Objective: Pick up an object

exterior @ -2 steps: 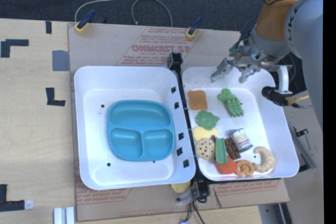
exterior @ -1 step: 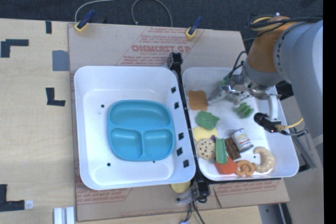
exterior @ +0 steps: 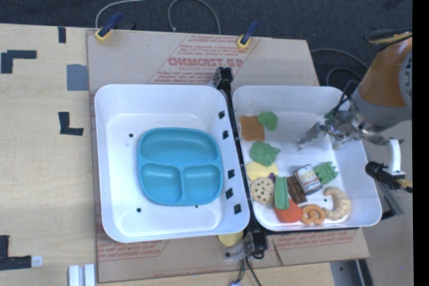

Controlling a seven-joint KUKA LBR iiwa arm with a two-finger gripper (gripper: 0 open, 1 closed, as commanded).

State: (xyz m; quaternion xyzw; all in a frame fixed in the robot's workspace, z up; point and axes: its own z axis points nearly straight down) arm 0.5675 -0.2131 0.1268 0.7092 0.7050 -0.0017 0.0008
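Observation:
My gripper (exterior: 310, 136) hangs over the bare upper right floor of the right bin (exterior: 288, 98), open with nothing between its fingers. Several toy foods lie in that bin, left of and below the gripper. A brown toast square (exterior: 252, 128) and a green leafy piece (exterior: 268, 120) are up left. A second green piece (exterior: 264, 153), a yellow piece (exterior: 256, 171) and a cookie (exterior: 263, 190) lie lower. A small can (exterior: 308, 179) and a green comb-like piece (exterior: 326, 171) sit just below the gripper. A croissant (exterior: 338, 201), a pretzel (exterior: 312, 214), a red piece (exterior: 289, 213) and a brown bar (exterior: 281, 191) fill the front.
The left bin (exterior: 114, 144) holds a blue divided plate (exterior: 179, 165). A black divider (exterior: 230, 144) runs between the bins. The grey and orange arm (exterior: 385, 87) stands over the right bin's right edge. A yellow object (exterior: 230, 238) lies outside, at the front.

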